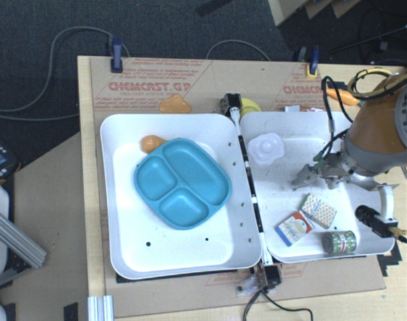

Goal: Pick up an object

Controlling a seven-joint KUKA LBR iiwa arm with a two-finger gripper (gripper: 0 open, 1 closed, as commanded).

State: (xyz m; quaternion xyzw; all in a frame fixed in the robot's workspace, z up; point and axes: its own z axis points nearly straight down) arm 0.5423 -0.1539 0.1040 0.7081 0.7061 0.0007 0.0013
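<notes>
My gripper (321,178) hangs low over the middle of the right bin (283,189), on the grey arm with the orange band (380,122). Just below it lies a checkered packet (319,211). A small blue and white box (294,228) lies at the packet's lower left, and a green can (339,241) rests on its side near the bin's front edge. A clear plastic cup (266,147) sits at the bin's back left. I see nothing held by the gripper.
The left bin (116,199) holds a blue divided plate (182,182) with a small orange object (151,142) behind it. On the bench behind the bins lie an orange piece (174,103), a yellow item (248,105) and an orange stick (343,96).
</notes>
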